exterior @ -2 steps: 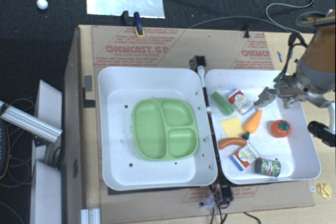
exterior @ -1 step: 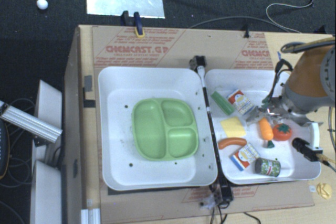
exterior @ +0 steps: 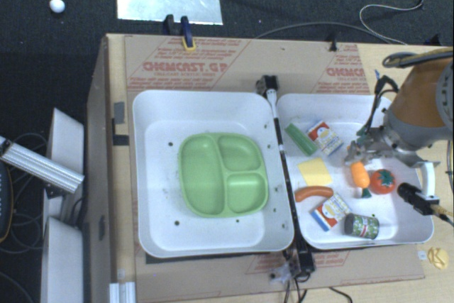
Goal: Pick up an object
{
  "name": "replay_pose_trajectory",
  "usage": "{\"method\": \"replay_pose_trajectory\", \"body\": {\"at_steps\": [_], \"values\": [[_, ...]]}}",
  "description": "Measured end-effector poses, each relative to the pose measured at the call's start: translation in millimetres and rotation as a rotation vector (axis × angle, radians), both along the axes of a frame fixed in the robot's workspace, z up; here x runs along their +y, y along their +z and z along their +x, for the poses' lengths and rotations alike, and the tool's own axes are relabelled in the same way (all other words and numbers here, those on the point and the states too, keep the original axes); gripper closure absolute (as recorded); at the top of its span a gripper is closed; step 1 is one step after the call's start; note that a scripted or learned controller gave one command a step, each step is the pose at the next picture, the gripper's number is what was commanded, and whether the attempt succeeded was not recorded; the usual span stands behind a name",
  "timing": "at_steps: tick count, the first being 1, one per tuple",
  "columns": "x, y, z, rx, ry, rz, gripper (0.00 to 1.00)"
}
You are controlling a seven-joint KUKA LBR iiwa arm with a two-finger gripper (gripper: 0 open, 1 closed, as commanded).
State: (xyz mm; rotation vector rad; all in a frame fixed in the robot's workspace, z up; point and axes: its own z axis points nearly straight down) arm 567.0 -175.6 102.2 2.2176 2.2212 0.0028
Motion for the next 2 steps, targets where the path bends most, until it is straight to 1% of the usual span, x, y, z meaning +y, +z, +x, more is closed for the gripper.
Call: {"method": "replay_pose_trajectory", "body": {"at_steps": [1, 2], "values": [[49.7, 117.8, 19.8, -0.001, 0.003, 0.0, 1.0], [101.7, 143.3, -21.2, 0.002, 0.003, 0.002, 1.0]]}}
